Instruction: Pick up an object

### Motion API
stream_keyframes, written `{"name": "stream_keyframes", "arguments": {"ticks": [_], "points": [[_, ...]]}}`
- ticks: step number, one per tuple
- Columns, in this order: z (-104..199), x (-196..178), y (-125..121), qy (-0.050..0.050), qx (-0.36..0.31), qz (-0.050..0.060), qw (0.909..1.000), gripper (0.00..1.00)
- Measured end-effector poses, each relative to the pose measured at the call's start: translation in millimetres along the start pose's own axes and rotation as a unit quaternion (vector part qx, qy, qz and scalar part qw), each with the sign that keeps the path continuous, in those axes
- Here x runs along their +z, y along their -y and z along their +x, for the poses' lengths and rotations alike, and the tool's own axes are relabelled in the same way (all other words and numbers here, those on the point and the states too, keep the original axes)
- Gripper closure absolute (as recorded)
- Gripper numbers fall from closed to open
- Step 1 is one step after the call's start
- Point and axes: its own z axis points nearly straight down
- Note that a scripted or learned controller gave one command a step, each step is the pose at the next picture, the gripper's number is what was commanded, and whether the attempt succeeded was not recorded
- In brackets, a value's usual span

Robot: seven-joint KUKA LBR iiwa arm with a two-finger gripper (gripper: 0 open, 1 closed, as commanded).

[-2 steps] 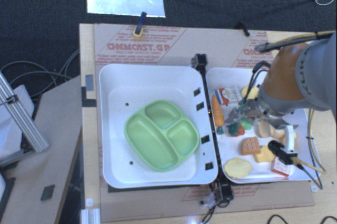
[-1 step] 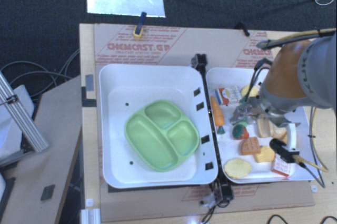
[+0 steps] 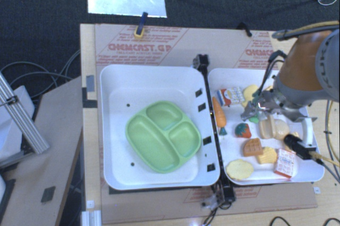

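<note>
My arm reaches in from the right, grey with its orange band, and my fingers (image 3: 255, 108) hang over the right bin (image 3: 229, 77), above the clutter of toy food lying there. From this angle I cannot tell whether they are apart or together, and nothing shows between them.

The things to pick from are all in the right bin. An orange carrot (image 3: 218, 110) lies along the bin's left wall, with a small red and white packet (image 3: 231, 97) just beside it and a yellow lemon-like piece (image 3: 249, 93) next to that, near my wrist. Just below my fingers sits a strawberry (image 3: 243, 130) with a green top. Nearer the front edge lie a waffle (image 3: 253, 146), a yellow cheese wedge (image 3: 268, 155), a pale round chip-like disc (image 3: 239, 169) and a red and white box (image 3: 285, 162). A pale bread-like piece (image 3: 272, 128) rests beside the strawberry, partly under my arm.

The left bin (image 3: 118, 166) holds a green divided plate (image 3: 162, 136), lying flat near its middle. Both bins sit side by side on the table (image 3: 159, 44), touching along their shared edge.
</note>
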Motion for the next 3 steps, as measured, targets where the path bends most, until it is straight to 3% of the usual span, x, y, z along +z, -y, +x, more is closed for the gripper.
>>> {"name": "stream_keyframes", "arguments": {"ticks": [2,3], "points": [[5.1,-82.1,5.8,0.000,-0.003,-0.001,1.0000,1.00],[55.4,-83.0,2.1,-0.001,-0.005,0.001,1.0000,1.00]]}}
